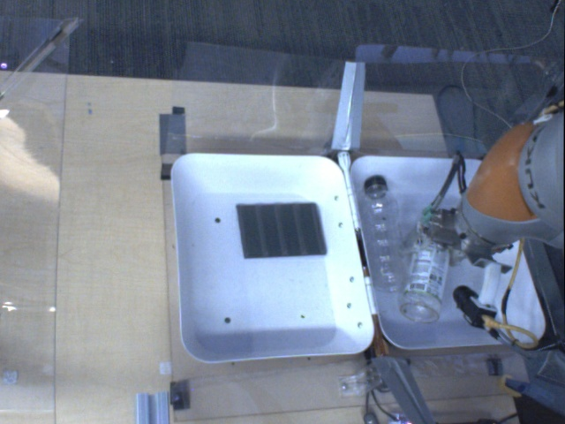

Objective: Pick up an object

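Note:
Two clear plastic bottles lie in the right bin (399, 168). One bottle with a dark cap (381, 232) runs along the bin's left wall. The other clear bottle (423, 282) lies tilted near the bin's middle, with a label on its side. My gripper (439, 230) hangs right over the upper end of this second bottle, at or touching its neck. The arm's orange band (500, 182) rises behind it on the right. A dark ribbed rectangular pad (281, 230) lies flat in the middle of the left bin (203, 193).
A metal divider post (348, 113) stands at the far junction of the two bins. A black and yellow cable (491, 322) loops over the right bin's near right corner. Bare wooden bench (88, 237) stretches to the left.

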`<state>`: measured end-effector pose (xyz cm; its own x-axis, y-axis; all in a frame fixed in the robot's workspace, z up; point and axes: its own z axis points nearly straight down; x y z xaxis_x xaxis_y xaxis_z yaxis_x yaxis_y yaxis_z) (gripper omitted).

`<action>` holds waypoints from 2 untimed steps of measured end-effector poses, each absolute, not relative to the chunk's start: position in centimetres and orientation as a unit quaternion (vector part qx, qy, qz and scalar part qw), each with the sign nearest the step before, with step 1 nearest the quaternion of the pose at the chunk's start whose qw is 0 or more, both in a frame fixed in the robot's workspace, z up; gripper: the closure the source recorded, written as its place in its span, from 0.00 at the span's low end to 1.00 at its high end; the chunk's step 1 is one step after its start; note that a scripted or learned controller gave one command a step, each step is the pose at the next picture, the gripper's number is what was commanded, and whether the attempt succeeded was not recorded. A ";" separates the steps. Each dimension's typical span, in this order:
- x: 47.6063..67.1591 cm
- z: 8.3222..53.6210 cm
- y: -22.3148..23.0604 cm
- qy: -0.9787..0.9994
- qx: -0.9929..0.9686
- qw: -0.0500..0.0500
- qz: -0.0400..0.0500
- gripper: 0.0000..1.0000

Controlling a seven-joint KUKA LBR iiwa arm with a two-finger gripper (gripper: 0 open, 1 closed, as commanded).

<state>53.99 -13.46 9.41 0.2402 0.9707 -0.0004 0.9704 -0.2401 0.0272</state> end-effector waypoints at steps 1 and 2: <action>54.1 10.4 -13.4 0.617 0.787 0.011 0.009 1.00; 57.1 19.5 -11.7 0.662 0.749 0.002 0.002 1.00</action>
